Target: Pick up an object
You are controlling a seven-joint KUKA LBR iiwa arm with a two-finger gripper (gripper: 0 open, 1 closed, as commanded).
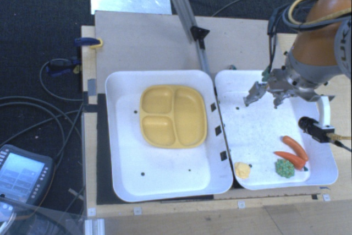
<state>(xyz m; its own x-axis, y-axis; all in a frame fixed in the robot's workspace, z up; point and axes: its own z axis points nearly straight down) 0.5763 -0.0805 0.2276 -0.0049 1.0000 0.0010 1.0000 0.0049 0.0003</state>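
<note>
Pincer [265, 95] hangs spread open, gripping nothing, over the right bin [234, 118], well apart from the food toys. I'd drop on the broccoli [284, 168] by the near rim, minding the two carrots [293, 152] beside it.

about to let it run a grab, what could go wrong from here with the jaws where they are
1. The gripper hangs over bare floor in the upper part of the right bin, well apart from the items; a straight descent would likely close on nothing.
2. The two orange pieces and the green piece crowd the bin's lower right corner, so a grab may catch the wall or nudge a neighbour.
3. The yellow piece lies close to the bin's near edge.
</note>
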